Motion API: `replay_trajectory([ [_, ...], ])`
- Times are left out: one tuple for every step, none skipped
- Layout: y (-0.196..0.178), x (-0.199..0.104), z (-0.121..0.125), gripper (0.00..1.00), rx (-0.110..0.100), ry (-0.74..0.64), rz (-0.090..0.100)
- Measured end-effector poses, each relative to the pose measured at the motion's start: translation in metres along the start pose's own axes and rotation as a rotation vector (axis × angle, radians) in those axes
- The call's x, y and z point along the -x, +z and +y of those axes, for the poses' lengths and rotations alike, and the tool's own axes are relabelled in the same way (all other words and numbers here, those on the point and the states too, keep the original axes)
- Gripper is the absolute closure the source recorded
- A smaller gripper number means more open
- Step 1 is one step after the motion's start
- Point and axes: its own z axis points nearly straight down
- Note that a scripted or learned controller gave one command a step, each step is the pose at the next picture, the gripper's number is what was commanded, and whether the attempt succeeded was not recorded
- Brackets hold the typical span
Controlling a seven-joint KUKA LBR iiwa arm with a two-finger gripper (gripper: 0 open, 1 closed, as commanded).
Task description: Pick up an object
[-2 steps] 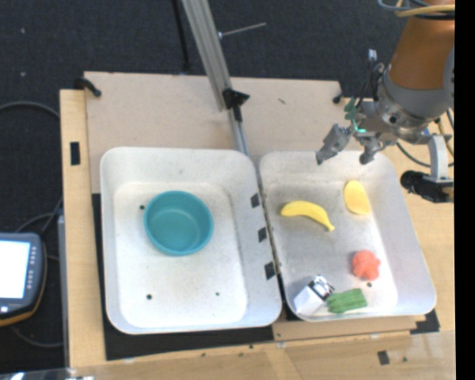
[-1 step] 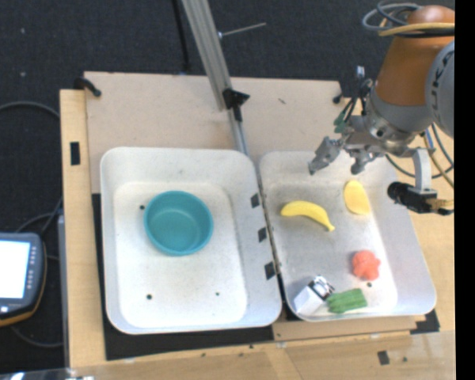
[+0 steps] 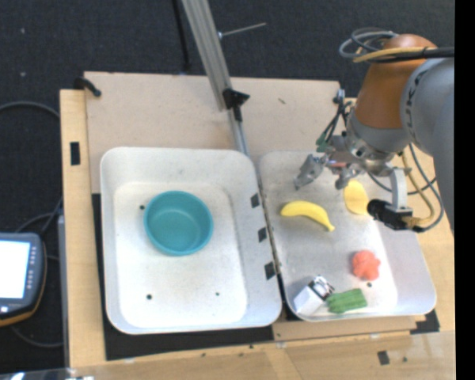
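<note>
In the right bin [image 3: 404,248], a yellow banana [image 3: 307,214] lies near the left wall. A small yellow lemon-like piece [image 3: 355,197] sits to its right. A red lumpy object [image 3: 366,264] rests lower right. Along the front wall lie a green object [image 3: 346,300] and a white and silver object [image 3: 310,294]. My gripper [image 3: 324,172] hangs over the bin's far part, just above and between the banana and the yellow piece. It is open with nothing between its fingers.
The left bin [image 3: 123,291] holds a teal bowl [image 3: 179,222]. A slanted metal rail [image 3: 214,54] runs from the top down to the gap between the bins. Black cabling on the wrist [image 3: 389,212] hangs over the right bin's right side.
</note>
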Motion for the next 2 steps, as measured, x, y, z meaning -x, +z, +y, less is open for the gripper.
replay_trajectory([
  [0.063, -0.001, -0.004, 0.00, 0.000, 0.001, 0.000],
  [0.048, -0.001, -0.002, 1.00, 0.008, 0.006, 0.002],
])
